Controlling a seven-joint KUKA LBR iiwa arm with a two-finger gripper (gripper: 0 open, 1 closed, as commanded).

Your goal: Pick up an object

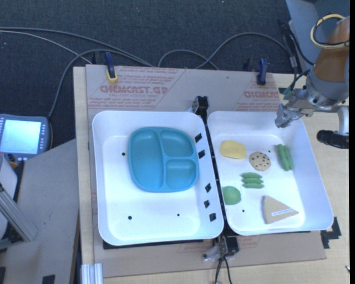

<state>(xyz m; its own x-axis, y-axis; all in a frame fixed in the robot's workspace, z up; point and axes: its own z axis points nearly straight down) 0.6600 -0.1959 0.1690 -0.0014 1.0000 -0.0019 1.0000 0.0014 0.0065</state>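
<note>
Brown board (166, 83) printed with red lettering covers the bench under both bins, held at its far edge by two clamps (111, 71). On it sit the two shallow white bins side by side, their inner rims touching along a line of black clips. The left bin (111, 216) holds one thing – a blue divided tray (163, 159) with three compartments, lying flat in the bin's far half. The right bin (316, 194) holds the small play-food pieces.

The grey arm (310, 16) comes down from the upper right corner, its orange band (333, 64) sitting above the wrist, and the wrist angles down and to the left so that the gripper (284, 118) hangs over the far right corner of the right bin, at its rim. The fingertips are small and dark against the white wall, and whether they are apart or together cannot be told. Nothing can be seen between them.

Of the pieces, the tan wedge (277, 211) is largest, lying near the bin's near right corner. The yellow piece (233, 149) lies toward the far left – just beside it, to the right, is the round speckled cookie (259, 161). A long green pod (284, 156) lies right of the cookie, the piece nearest the gripper yet apart from it. A shorter green pod (252, 179) lies mid-bin, and a round green piece (231, 194) sits near the left rim.
</note>
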